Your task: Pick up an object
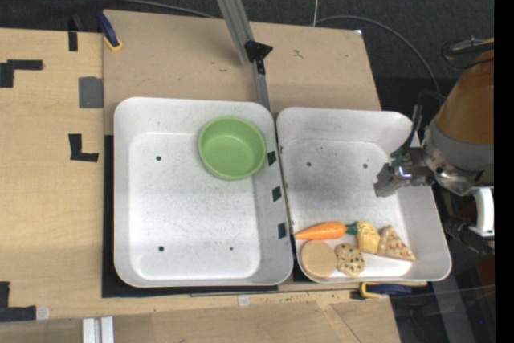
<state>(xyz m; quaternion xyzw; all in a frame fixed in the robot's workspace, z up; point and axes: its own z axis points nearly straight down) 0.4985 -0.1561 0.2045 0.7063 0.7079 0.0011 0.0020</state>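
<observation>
1. Hovering over the right-hand shallow white plastic bin point(337, 132), the pincer point(391, 177) sits near that bin's right wall, on the grey arm with the orange band point(470, 112) reaching in from the right.

2. Pincer state: cannot tell how far apart it stands; the dark tip is too small and blurred. Nothing visible in it, and it looks clear of the bin floor, though contact cannot be ruled out.

3. Candidate objects lie below and slightly left of the pincer, along the bin's near edge: an orange toy carrot with a green top point(321, 231), a round tan flat disc point(316, 259), a speckled round cookie point(349, 259), a small yellow lumpy piece point(367, 236), and a wedge like a pizza slice point(396, 245). They are packed close, some touching.

4. Well off to the pincer's left, in the other white bin point(132, 173), stands a light green round plastic bowl point(232, 148), upright.

5. Step in hand, as judged: approach and choose a target. The carrot seems best, lying a little apart from the cluster. Align across its narrow body, descend straight, avoid nudging neighbours.

6. Risk: flat disc and cookie offer little to grip.

7. Brown worktop point(185, 52) surrounds both bins.
</observation>
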